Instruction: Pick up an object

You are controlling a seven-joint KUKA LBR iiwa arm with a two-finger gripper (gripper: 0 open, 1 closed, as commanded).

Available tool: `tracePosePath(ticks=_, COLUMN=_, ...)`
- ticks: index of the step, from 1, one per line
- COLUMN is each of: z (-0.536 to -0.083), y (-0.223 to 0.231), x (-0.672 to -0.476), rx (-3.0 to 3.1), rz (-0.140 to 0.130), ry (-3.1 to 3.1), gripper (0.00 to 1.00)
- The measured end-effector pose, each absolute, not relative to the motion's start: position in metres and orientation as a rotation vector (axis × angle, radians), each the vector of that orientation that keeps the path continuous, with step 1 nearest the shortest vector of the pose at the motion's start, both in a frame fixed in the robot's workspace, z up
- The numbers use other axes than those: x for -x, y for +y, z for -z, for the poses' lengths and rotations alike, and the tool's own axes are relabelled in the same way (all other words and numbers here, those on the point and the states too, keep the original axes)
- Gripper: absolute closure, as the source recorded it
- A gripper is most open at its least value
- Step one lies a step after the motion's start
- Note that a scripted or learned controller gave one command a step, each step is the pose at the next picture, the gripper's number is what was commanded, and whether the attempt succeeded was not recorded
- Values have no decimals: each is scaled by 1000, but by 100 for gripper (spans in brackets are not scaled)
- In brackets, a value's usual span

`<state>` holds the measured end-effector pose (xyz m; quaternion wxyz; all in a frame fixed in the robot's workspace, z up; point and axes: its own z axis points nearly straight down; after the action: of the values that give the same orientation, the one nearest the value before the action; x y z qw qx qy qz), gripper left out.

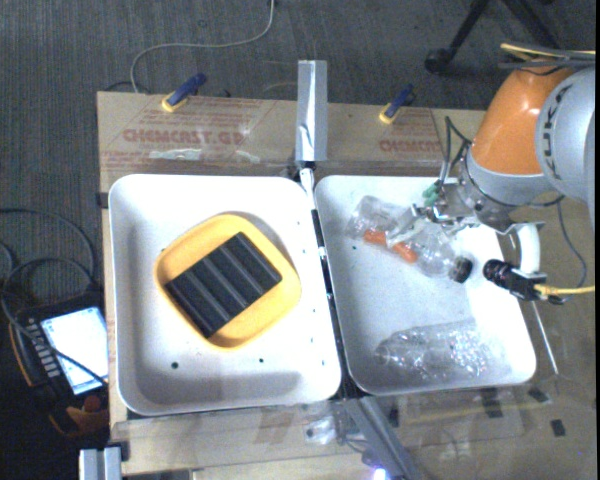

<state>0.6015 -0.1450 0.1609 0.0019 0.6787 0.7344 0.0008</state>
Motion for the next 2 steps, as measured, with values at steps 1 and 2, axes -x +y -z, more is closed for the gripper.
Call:
tracePosePath(ticks=1, z=-109, y=-132, x=-630, rx=-2084, rz=-1, ry=2355, gripper=0)
tracePosePath(ticks=2, z=-104, y=-141, x=-620, rx=-1921, rz=-33, ry=2448, gripper=0)
